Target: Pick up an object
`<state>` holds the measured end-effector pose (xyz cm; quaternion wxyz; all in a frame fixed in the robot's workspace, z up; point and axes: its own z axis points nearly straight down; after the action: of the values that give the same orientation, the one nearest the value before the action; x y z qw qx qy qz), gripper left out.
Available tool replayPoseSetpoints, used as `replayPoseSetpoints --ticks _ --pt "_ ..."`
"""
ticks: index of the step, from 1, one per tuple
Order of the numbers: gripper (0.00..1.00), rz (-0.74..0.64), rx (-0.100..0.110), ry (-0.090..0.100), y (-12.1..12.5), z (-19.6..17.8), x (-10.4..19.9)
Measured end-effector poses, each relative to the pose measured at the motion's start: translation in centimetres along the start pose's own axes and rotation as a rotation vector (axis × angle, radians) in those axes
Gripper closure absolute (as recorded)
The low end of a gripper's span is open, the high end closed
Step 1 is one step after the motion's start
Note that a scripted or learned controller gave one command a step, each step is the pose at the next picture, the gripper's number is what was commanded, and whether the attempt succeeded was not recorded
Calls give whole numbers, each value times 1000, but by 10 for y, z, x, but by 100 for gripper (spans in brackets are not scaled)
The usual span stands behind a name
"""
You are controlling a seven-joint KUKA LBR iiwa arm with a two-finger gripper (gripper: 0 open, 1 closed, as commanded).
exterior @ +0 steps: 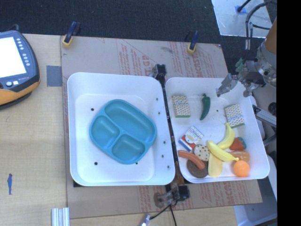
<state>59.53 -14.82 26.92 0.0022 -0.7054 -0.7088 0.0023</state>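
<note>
My gripper (236,88) hangs over the upper right corner of the right bin (214,83), its two fingers spread apart with nothing between them. Below it lie a green-and-white packet (234,114) and a green chili pepper (205,106). Another packet (181,105) lies to the left. In the bin's lower half there is a heap: two bananas (225,145), an orange (241,168), a sausage (191,158), a cookie (201,152) and a small carton (192,136).
The left bin (77,126) holds a blue divided plate (123,131). A tablet-like pendant (14,65) lies at the far left of the bench. Clamps (192,41) hold the cardboard sheet at its back edge.
</note>
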Motion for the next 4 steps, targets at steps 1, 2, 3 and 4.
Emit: replayPoseSetpoints --ticks 1,2,3,4 --pt "0 -3 0 -2 61 93 -15" --pt "0 -2 2 -1 61 180 -16" --pt "100 -5 4 -1 62 171 -17" --pt "100 -1 -2 -1 62 139 23"
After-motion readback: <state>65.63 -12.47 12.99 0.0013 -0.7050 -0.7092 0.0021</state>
